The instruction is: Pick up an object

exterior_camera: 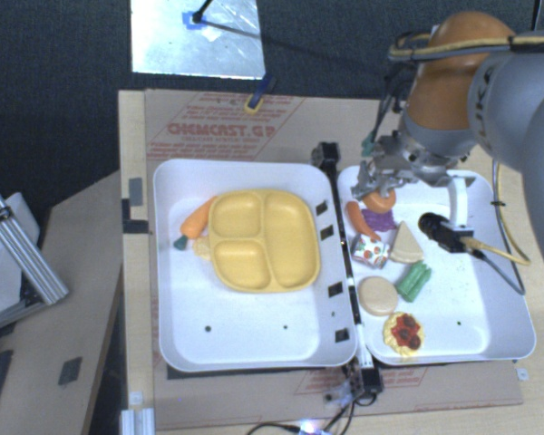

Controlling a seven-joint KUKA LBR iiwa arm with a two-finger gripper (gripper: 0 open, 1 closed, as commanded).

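Grey, rounded arm (526, 98) with a broad orange band (453, 71) — thin dark cables looping beside it.

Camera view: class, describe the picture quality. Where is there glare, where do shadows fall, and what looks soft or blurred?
Camera view: glare whitens the shiny metal sheet at the top; the white bins are evenly lit, with only faint shadows under the yellow tray; the arm near the lens looks soft, and the end effector is too blurred to read; the small toys stay fairly sharp.
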